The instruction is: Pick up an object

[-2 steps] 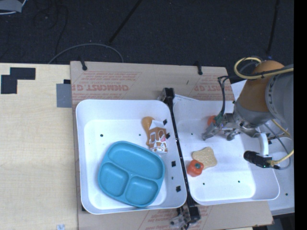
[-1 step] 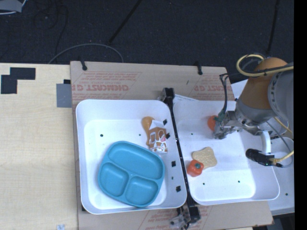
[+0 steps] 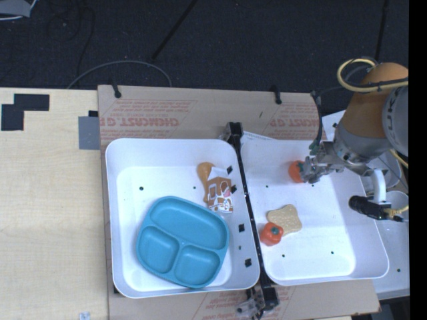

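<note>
The arm (image 3: 373, 122) reaches in from the right and sits low over the right bin (image 3: 360, 262), its wrist bent so that the gripper (image 3: 308, 170) points leftward toward a small orange-red object (image 3: 295, 171) lying near the bin's upper middle. That object is the likely target: the gripper's tip is right against it, touching or almost so. Whether the fingers are spread, closed or actually around the piece cannot be told from here, because the dark mechanism blurs into the object's edge, so no hold can be claimed.

Lower in the same bin lie a beige, toast-like slice (image 3: 285, 217) and a red-orange tomato-like piece (image 3: 271, 233), the two touching each other and well apart from the gripper (they look like toy food, which would explain their light, scattered lie). They rest flat on the bin floor, free for a later try.

The left bin (image 3: 120, 179) carries a blue divided plate (image 3: 182, 241) set at a tilt across its lower half, and above its upper right corner a tan piece (image 3: 205, 173) beside a small patterned packet (image 3: 219, 196), which sits close to the black divider (image 3: 243, 199) between the bins. Both bins stand on a cardboard sheet (image 3: 200, 115) on the counter (image 3: 47, 205), probably to keep them level and side by side within the arm's reach.

My judgement is that the pick is at the approach-or-close stage, with nothing lifted yet.
</note>
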{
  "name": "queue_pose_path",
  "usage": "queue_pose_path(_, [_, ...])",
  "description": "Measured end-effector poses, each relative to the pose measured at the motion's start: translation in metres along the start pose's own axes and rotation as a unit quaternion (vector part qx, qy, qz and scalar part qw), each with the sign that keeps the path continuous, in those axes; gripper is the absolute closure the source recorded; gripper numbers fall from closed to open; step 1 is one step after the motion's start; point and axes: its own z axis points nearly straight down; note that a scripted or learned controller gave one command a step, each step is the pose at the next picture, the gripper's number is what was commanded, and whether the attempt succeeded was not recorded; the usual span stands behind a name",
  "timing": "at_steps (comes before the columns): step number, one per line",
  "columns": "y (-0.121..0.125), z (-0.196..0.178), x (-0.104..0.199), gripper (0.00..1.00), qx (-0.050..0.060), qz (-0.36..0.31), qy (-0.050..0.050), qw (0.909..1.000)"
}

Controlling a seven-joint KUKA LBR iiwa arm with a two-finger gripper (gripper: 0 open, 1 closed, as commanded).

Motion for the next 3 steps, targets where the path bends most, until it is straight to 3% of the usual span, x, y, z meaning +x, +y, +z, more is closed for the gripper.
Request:
queue_pose_path(1, [0.004, -0.063, -0.003, 1.0, 0.0, 0.0, 0.0, 1.0])
queue_pose_path(2, [0.004, -0.073, -0.004, 1.0, 0.001, 0.0, 0.0, 1.0])
queue_pose_path(3, [0.007, -0.064, 0.048, 1.0, 0.003, -0.001, 0.001, 1.0])
